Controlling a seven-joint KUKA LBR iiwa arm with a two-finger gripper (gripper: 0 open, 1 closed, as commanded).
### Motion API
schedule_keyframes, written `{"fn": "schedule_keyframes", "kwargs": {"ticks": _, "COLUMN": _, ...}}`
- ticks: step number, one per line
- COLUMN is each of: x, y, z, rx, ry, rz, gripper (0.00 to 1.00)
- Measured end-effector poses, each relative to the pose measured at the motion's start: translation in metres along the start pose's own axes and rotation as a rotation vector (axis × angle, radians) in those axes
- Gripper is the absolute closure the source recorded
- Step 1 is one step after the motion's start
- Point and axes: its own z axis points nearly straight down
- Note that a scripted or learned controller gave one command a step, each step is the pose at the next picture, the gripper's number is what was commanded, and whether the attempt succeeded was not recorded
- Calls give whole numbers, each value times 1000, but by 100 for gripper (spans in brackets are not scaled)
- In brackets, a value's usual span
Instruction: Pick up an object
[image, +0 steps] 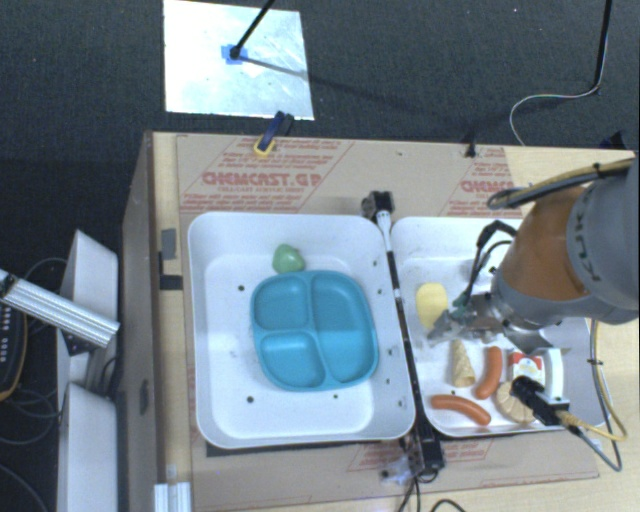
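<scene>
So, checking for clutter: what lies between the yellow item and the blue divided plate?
In the camera view, between the yellow item and the blue divided plate lie bare bin floor and the black divider.

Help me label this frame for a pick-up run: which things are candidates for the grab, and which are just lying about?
Candidates, right bin:
yellow piece
cone-shaped piece
upright sausage
flat sausage
gripper beside the yellow piece

Lying about:
blue divided plate and green piece, left bin
yellow-tipped tool on the cardboard
</scene>
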Motion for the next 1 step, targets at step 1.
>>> {"fn": "schedule_keyframes", "kwargs": {"ticks": 1, "x": -6, "y": -39, "z": 12, "rx": 6, "ry": 0, "rz": 3, "gripper": 0}}
